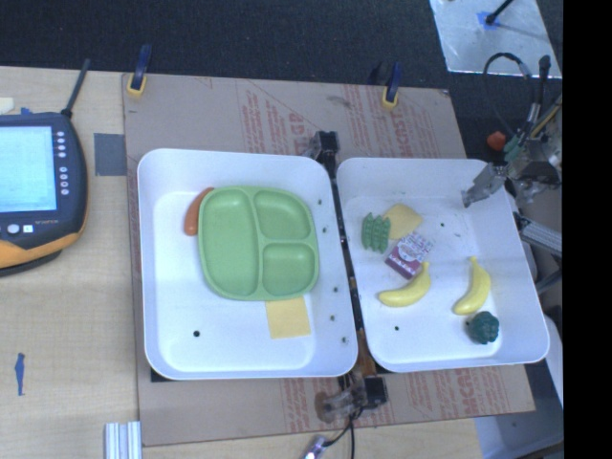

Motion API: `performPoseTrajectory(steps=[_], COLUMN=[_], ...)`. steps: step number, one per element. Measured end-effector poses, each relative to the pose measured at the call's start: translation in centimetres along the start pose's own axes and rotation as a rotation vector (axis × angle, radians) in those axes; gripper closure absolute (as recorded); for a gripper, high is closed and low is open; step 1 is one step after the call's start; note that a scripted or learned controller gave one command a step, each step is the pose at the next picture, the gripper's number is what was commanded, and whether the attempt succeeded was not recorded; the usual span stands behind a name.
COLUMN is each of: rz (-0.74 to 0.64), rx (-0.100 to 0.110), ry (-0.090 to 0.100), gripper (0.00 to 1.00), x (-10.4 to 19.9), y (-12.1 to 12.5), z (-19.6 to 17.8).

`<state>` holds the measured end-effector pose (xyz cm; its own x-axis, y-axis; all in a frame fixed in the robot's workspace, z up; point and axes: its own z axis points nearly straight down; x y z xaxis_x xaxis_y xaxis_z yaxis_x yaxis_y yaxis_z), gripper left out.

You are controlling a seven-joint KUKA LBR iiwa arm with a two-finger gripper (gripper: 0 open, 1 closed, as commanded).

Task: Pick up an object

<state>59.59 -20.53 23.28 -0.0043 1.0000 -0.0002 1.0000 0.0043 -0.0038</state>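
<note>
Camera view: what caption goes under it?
Pincer above right bin of two bananas; green divided plate in left bin.

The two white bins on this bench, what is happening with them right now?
A robot arm reaches in from the right, and its gripper hovers at the upper right corner of the right bin, holding nothing. That bin contains two bananas, a green broccoli piece, a small packet and other toy food. The left bin holds a green divided plate and a yellow slice. Nothing is picked yet.

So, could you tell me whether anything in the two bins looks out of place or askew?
The green divided plate in the left bin sits on top of an orange item and a yellow slice, partly hiding both.
</note>
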Motion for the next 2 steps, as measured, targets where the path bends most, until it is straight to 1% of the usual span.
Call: performPoseTrajectory(steps=[1, 2], rz=[-0.002, -0.001], rx=[0.003, 0.002], ry=[0.001, 0.0], gripper=[0.0, 0.0], x=[8.5, 11.0], y=[0.2, -4.2], z=[9.6, 14.2])
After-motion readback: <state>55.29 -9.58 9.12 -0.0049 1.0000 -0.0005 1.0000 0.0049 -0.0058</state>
